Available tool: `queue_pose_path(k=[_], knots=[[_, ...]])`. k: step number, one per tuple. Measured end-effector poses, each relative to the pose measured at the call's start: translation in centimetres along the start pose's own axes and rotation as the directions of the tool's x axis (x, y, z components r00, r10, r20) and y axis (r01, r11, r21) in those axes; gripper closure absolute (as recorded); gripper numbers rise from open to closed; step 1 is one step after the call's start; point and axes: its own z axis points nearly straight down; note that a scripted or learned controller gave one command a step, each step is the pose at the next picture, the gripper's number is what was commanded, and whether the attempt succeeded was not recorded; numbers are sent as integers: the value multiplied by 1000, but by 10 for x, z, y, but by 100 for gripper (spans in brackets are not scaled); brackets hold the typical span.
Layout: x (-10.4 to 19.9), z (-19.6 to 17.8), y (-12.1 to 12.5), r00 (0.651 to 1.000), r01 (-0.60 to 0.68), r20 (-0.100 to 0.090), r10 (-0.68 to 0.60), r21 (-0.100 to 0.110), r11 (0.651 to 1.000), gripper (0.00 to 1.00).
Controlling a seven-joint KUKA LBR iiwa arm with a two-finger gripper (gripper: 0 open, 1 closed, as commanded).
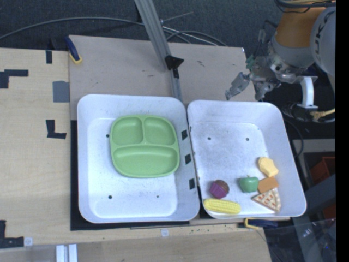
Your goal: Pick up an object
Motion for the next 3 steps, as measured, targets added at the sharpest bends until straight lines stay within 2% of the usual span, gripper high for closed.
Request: queue_pose_path(k=[1, 2, 3], knots=[[0, 0, 0, 1000, 0, 0, 0, 0, 1000, 0], [4, 44, -1, 1000, 0, 1, 0, 4, 1000, 0], [12, 106, -3, 1000, 0, 0, 0, 6, 1000, 0]])
